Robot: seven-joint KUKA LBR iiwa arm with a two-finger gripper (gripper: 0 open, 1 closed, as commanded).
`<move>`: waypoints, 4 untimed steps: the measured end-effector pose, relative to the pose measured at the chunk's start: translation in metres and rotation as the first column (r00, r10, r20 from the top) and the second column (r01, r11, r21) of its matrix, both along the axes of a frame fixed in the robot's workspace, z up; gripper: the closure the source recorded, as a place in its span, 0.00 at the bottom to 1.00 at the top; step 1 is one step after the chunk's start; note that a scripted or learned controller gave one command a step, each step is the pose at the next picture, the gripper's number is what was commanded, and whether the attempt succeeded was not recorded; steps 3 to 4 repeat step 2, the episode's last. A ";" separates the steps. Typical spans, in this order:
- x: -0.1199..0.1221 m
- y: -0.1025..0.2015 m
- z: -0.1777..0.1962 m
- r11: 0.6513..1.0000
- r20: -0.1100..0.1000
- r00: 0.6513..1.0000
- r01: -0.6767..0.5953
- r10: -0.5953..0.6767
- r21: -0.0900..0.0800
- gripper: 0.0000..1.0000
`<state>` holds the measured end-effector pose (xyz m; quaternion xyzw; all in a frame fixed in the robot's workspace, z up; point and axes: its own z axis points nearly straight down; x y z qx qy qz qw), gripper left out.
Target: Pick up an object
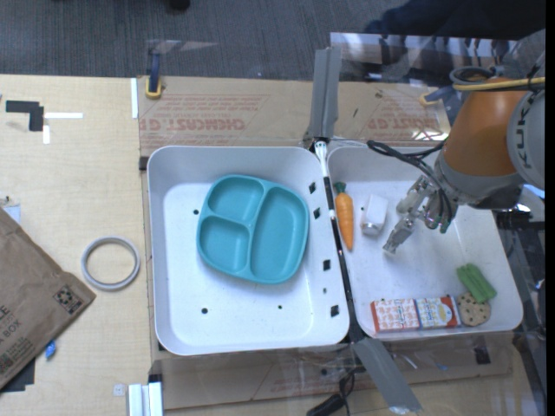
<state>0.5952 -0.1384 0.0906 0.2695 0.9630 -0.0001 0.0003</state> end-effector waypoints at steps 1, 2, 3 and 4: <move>0.007 -0.001 0.000 0.948 0.001 0.948 0.318 -0.318 -0.001 0.00; 0.055 0.059 0.101 0.960 0.002 0.960 0.279 -0.279 0.000 0.00; 0.055 0.059 0.101 0.960 0.002 0.960 0.279 -0.279 0.000 0.00; 0.055 0.059 0.101 0.960 0.002 0.960 0.279 -0.279 0.000 0.00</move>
